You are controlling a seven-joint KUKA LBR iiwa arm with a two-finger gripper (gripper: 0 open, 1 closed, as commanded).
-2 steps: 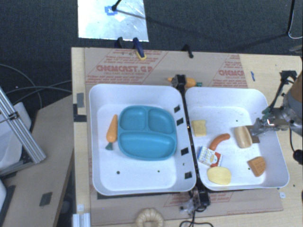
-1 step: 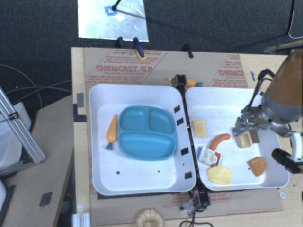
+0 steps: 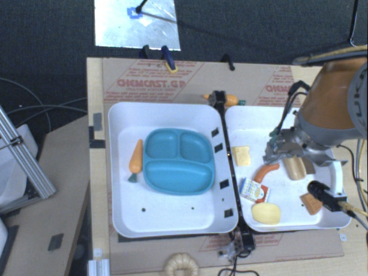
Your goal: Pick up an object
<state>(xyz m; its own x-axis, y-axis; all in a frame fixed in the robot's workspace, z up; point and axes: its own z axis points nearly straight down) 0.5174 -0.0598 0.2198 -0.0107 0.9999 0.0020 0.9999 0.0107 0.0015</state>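
My gripper (image 3: 276,149) hangs over the right bin (image 3: 253,115), low and close to its floor, and from this slant I cannot tell how it is set or whether anything is in it. Just below me and a touch toward the divider lies the red-orange sausage (image 3: 266,172), one end almost under me; whether I touch it I cannot tell. Just beside me on the outer side sits a tan bread-like piece (image 3: 294,168), partly tucked beneath my wrist. Toward the divider from me, near but apart, lies a pale yellow cheese square (image 3: 241,155). Further toward the bin's near edge is a small white and red carton (image 3: 254,191), and past it a yellow lemon-like lump (image 3: 266,213). On my outer side toward that same edge, a small brown wedge (image 3: 311,203) lies beside a black part of my own rig.

Across the divider, well apart from me, the left bin (image 3: 123,165) carries a blue divided plate (image 3: 177,160) with a carrot (image 3: 135,157) just beside its far side. An orange-tipped thing (image 3: 230,100) rests outside the bins at the top of the divider.
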